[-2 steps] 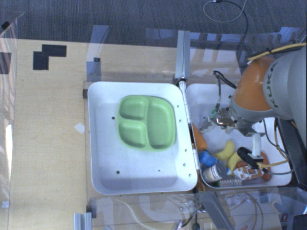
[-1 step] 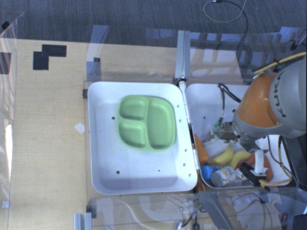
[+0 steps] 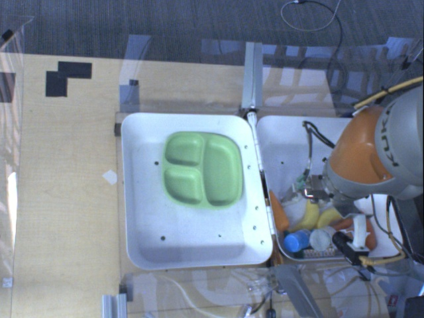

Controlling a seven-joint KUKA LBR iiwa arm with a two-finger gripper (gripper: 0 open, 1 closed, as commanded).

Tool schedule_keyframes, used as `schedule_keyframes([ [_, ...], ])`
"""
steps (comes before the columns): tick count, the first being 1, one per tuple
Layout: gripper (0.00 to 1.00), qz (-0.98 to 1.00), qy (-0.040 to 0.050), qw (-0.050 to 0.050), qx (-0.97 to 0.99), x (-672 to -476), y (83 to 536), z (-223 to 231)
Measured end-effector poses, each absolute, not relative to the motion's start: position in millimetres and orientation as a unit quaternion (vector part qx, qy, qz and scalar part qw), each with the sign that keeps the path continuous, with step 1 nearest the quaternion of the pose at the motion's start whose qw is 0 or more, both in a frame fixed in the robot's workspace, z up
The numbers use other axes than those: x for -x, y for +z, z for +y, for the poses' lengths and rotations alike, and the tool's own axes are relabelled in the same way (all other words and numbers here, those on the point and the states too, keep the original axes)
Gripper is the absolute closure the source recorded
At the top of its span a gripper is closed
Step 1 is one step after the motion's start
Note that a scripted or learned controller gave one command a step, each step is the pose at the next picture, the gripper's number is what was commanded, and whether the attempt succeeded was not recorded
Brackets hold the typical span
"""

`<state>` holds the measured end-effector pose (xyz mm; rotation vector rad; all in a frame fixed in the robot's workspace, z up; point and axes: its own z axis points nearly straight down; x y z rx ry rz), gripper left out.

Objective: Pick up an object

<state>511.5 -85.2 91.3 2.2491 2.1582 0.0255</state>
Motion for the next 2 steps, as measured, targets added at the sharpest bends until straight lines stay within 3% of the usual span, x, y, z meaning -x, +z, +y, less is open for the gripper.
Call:
schedule_keyframes([
  [1, 1.00, 0.694, 0.0095, 0.010, -0.720, -513.4, 100, -83],
  [2, 1.00, 0.693, 0.0007, 0.001, -0.721, -531.4, 240, -32],
])
